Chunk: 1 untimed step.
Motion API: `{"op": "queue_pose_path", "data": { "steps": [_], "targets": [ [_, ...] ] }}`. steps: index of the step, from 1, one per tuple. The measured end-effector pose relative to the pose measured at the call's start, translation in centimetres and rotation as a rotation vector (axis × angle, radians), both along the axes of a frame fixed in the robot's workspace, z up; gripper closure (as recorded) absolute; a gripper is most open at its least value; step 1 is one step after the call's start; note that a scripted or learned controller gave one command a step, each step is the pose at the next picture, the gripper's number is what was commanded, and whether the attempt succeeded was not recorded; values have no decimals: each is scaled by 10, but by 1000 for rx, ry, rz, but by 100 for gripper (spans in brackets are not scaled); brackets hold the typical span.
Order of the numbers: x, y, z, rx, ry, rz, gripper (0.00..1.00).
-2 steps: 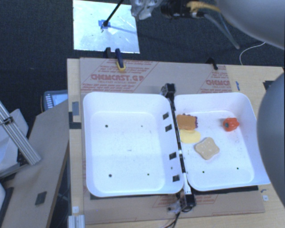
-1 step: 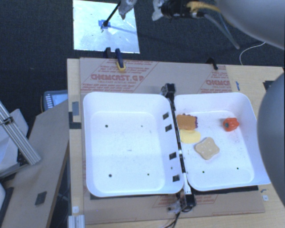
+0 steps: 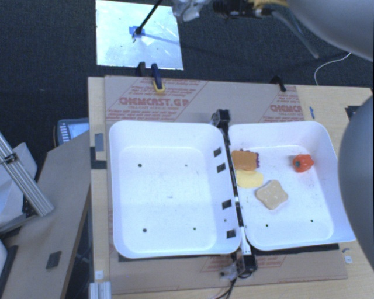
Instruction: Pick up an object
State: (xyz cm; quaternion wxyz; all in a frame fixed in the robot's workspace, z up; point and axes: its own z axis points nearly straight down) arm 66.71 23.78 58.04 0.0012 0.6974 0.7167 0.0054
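Two shallow white bins side by side on the bench: left bin [image 3: 169, 193] and right bin [image 3: 295, 225], touching along a seam of black clips, with a tangle of wires [image 3: 236, 270] at the near end of that seam.

Four small objects, one of each kind, all in the right bin. Nearest, one tan toast-shaped piece [image 3: 272, 194], lying flat near the bin's middle. Just beyond it, toward the seam, one pale yellow flat slice [image 3: 250, 179]. Touching or slightly overlapping that slice on its far side, one orange-brown slab with a purple edge [image 3: 245, 160]. Well apart, toward the right wall, one red-orange round piece with a dark top [image 3: 302, 163].

Beyond the bins, one printed cardboard sheet [image 3: 175, 96] under both, with one yellow-tipped clamp [image 3: 158, 82] at its far edge. Farther still, one shiny metal plate [image 3: 139, 32] on dark floor.

One grey arm [image 3: 357, 175], blurred, rising along the right edge and bending across the far corner. Gripper [image 3: 190, 7] at the very top, past the bins, beside the metal plate and well apart from every object; open or closed, impossible to tell.
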Motion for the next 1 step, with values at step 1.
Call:
{"op": "queue_pose_path", "data": {
  "steps": [1],
  "targets": [
    [0, 0, 0, 0, 0, 1, 0]
  ]
}}
